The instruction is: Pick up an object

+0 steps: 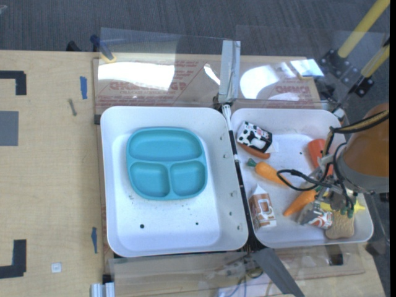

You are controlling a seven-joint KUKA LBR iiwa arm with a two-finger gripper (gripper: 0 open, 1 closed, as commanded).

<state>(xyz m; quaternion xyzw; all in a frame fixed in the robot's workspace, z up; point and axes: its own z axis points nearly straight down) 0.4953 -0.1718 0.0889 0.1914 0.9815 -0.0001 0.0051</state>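
In the right bin (291, 119) the hand (325, 198) is down among a crowded heap near the front right corner; I cannot tell how far it is open or whether it has hold of anything, since wires and toys hide it. An orange carrot (299, 203) lies just left of it, a tan lump (340, 225) just in front. Further left are a second carrot (267, 171), a brown-and-white box (263, 210) and a black-and-white cow toy (254, 137). A red piece (316, 150) sits by the arm (365, 150). The left bin (117, 184) on the table (43, 184) holds a blue divided tray (166, 162).
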